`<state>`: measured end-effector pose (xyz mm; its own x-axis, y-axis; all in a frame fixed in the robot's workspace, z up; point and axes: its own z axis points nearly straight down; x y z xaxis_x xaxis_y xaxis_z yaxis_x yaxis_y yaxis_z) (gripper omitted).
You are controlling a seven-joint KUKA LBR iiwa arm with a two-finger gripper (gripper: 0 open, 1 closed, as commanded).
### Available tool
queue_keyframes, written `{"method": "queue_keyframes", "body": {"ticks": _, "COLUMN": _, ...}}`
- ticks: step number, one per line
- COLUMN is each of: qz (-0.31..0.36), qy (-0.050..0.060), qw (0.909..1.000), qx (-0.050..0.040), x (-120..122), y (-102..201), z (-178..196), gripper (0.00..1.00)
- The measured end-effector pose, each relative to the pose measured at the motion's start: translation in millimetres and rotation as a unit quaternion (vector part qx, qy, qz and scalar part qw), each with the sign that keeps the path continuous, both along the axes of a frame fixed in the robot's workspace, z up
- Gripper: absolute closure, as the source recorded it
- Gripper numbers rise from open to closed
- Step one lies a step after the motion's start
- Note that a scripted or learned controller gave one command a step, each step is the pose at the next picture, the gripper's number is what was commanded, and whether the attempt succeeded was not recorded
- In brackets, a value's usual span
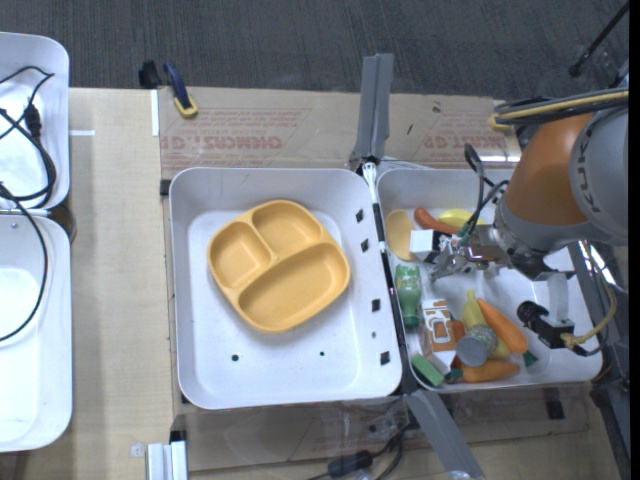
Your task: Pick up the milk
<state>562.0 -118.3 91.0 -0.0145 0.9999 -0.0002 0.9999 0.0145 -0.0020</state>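
Two white bins sit side by side, and the divided yellow plate [279, 265] in the left bin [195, 358] serves as the landmark. Everything else lies to the plate's right, across the shared wall, in the right bin [575, 368]. First comes a green bottle [408, 288] close to that wall. Just beyond it, further right of the plate and a little lower, lies the milk [436, 326], a small white carton with orange print, resting among the clutter. Right of it sit a yellow piece, two carrots [500, 326] and a grey can [473, 349]. The gripper [455, 258] hangs above the milk, nearer the back of the bin, apart from it; whether it is spread or closed cannot be told, and nothing is seen between its tips. As I judge it, the pick is not yet made: the arm has the descent, the grasp and the lift ahead.
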Motion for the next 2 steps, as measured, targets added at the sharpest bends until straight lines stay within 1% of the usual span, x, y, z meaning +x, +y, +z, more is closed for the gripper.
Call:
{"method": "queue_keyframes", "body": {"ticks": 1, "qz": 0.010, "qy": -0.001, "qw": 1.0000, "qx": -0.0001, "x": 53.0, "y": -10.5, "z": 0.7, "gripper": 0.00}}
{"method": "queue_keyframes", "body": {"ticks": 2, "qz": 0.008, "qy": 0.000, "qw": 1.0000, "qx": -0.0006, "x": 52.2, "y": -12.0, "z": 10.1, "gripper": 1.00}}
